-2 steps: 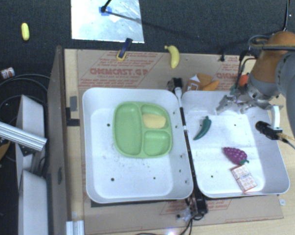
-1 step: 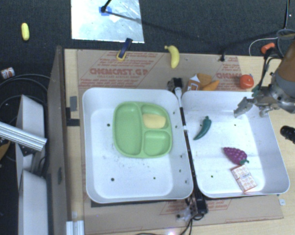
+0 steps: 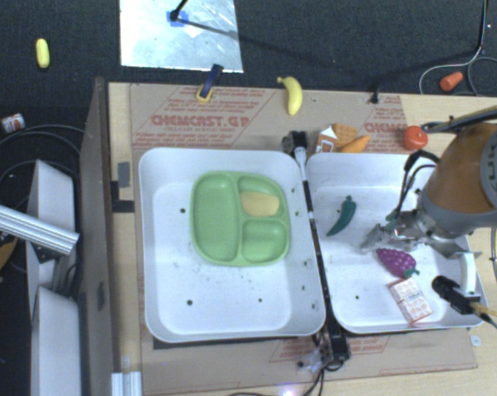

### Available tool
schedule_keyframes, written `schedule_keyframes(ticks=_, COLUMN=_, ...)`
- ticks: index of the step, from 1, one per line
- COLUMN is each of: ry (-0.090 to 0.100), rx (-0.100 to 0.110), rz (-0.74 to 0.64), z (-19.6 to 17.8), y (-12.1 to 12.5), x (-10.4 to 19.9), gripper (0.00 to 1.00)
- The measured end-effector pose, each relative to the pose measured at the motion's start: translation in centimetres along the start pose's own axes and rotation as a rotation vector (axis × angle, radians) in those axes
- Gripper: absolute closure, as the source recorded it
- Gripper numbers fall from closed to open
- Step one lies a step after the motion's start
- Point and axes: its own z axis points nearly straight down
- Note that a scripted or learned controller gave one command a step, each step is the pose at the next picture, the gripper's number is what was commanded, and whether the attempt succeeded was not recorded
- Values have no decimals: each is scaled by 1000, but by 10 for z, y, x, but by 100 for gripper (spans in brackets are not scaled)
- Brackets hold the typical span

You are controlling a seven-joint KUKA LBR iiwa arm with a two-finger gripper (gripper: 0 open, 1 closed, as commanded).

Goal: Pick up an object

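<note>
We see the grey two-finger gripper [image 3: 378, 239] low in the right-hand white bin [image 3: 357, 308], just beside the purple plastic grape bunch [image 3: 396, 261]; its fingers look slightly parted and hold nothing; we judge the grapes light, stiff and knobbly, best pinched across the middle. That bin also holds a green toy pepper [image 3: 342, 215] and a small red-and-white card packet [image 3: 410, 299]; the left white bin [image 3: 170, 304] holds a green divided plastic plate [image 3: 223, 221].

Even overhead light, moderately bright. White bins [image 3: 232, 320] near overexposed, detail washed out. Foil sheet [image 3: 180, 23] shows patchy glare. Dark floor [image 3: 355, 23] underexposed. Shadows soft, short. Overall image slightly soft, grainy; small items blurred.
</note>
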Motion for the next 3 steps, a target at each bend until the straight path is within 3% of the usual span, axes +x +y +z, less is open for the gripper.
schedule_keyframes(ticks=1, ry=-1, rx=0, rz=0, z=-2, y=-34, x=4, gripper=0)
schedule_keyframes(ticks=2, ry=-2, rx=-6, rz=-1, z=-13, y=-32, x=4, gripper=100)
schedule_keyframes(ticks=3, ry=1, rx=-15, rz=-14, z=-108, y=-5, x=89, gripper=100)
